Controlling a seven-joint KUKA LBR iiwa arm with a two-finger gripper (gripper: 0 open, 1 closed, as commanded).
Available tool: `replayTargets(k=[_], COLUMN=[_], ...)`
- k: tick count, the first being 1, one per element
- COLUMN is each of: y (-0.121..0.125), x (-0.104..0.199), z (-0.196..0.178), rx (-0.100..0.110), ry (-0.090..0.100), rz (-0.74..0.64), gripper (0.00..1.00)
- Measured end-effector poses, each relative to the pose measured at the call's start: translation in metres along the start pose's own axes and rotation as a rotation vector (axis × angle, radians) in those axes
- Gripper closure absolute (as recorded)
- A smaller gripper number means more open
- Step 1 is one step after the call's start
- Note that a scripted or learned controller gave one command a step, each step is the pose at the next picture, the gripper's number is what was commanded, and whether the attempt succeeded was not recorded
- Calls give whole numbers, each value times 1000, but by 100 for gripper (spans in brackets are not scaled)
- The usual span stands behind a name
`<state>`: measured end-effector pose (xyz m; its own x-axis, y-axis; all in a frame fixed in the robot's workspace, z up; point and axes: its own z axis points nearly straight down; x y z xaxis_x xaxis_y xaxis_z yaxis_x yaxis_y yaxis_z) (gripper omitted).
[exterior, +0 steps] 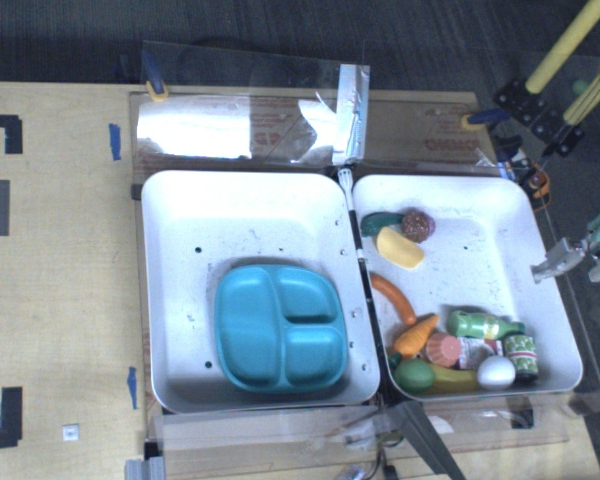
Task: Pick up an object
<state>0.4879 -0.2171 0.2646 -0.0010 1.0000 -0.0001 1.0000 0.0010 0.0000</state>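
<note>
Nearest, along the right bin's (480,203) near edge: a white egg (496,371), green fruit (415,375), carrot (415,336), green bottle (480,323) and small can (521,353), bunched together. Left bin (180,208): one teal divided tray (280,326), near-centre. Farther, by the right bin's far-left corner: a yellow piece (400,249) touching a dark red ball (418,225). Gripper (562,260) was at the right bin's right rim, holding nothing seen; whether open or closed could not be told.

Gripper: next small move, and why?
Probably move left over the right bin toward the yellow piece. The gripper sits at the bin's right rim with nothing between its fingers, and that piece lies apart from the crowded bottom pile.
</note>
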Motion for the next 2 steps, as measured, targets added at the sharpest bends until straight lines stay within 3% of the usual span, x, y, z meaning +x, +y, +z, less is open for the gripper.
replayTargets(k=[1,2], y=[31,31], x=[57,97], z=[65,177], rx=[2,-8], ry=[2,-3], rz=[-247,-466], gripper=[0,0])
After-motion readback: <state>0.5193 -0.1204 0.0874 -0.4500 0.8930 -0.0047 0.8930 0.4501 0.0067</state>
